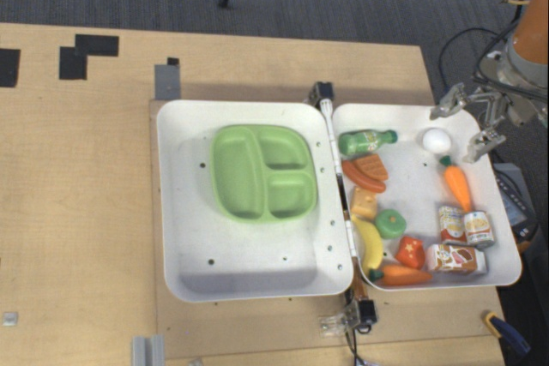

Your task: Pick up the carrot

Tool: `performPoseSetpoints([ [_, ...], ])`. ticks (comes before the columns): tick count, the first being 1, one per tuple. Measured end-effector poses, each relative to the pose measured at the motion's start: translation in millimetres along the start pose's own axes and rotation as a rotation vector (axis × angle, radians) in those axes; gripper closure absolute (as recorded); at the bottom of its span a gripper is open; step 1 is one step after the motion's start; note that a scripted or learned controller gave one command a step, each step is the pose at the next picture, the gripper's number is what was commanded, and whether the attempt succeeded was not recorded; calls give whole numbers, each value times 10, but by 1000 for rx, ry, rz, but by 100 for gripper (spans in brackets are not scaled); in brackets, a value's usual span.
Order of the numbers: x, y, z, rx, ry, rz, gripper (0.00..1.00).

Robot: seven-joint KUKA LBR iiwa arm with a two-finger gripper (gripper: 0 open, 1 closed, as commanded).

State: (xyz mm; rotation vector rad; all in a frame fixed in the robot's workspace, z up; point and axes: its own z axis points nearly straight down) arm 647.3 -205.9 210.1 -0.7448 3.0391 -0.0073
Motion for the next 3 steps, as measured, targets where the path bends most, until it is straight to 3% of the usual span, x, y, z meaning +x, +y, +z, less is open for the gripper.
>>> performPoseSetpoints([
  [1,569,306,984,-8,7,-237,0],
  [3,363,202,1177,-4,1,-1099,0],
])
